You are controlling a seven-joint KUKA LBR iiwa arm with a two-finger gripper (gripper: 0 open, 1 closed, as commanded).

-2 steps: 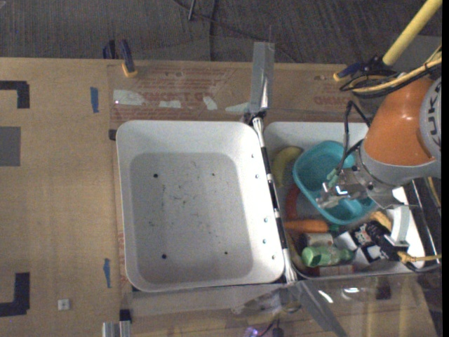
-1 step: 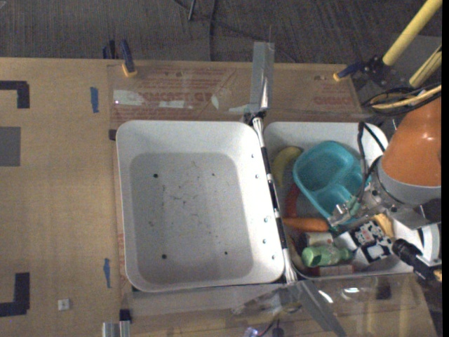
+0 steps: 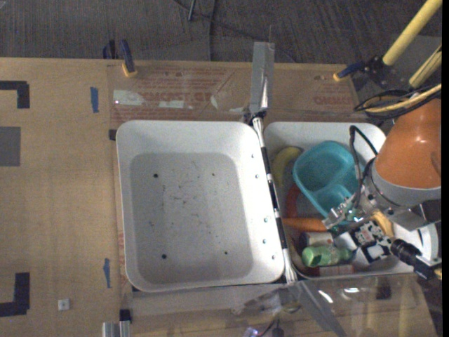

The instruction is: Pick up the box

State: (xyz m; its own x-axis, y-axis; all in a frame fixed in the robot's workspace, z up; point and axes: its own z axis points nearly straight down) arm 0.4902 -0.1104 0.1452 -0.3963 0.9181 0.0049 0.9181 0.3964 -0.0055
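Box [image 3: 317,239]: you have one, a small pale shape in the right bin's near-left corner, touching the green bottle [image 3: 324,257] and partly hidden by clutter, so its edges are hard to make out.

From the largest down, you see one brown worktop [image 3: 56,188] carrying two shallow white bins side by side: the left bin [image 3: 189,133] and the right bin [image 3: 319,127]. One arm [image 3: 414,146] reaches in over the right bin from your right. Its gripper [image 3: 353,229] hangs just right of the box, and you cannot tell whether it is open or closed, nor whether it touches anything.

Beside the box, the right bin holds one teal scoop [image 3: 323,174], one yellow-green round thing [image 3: 282,163] at the bin's left wall, one orange stick [image 3: 306,224] and the one green bottle. On the worktop you can count two strips of blue tape [image 3: 94,98].
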